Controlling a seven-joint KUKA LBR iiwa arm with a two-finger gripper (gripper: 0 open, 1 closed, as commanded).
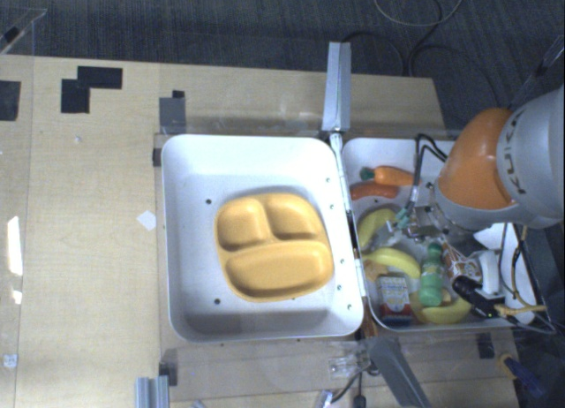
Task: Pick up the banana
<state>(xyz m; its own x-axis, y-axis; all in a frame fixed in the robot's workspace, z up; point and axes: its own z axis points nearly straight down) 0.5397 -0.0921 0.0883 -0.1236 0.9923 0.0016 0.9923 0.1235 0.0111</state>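
Three yellow bananas lie in the right bin (353,154): one banana (374,221) at the left wall, a second banana (395,261) just below it, and a third banana (446,313) at the front edge. My gripper (409,223) hangs low over the bin's middle, right beside the upper two bananas. The grey arm with its orange band (472,172) covers the right part of the bin. Nothing can be seen held in the gripper.
An orange carrot (390,174) and a reddish piece (366,191) lie at the back of the right bin. A green bottle (430,284) and a small packet (394,294) sit near its front. The left bin (185,221) holds a yellow compartment plate (272,244). Cables trail at the arm's right.
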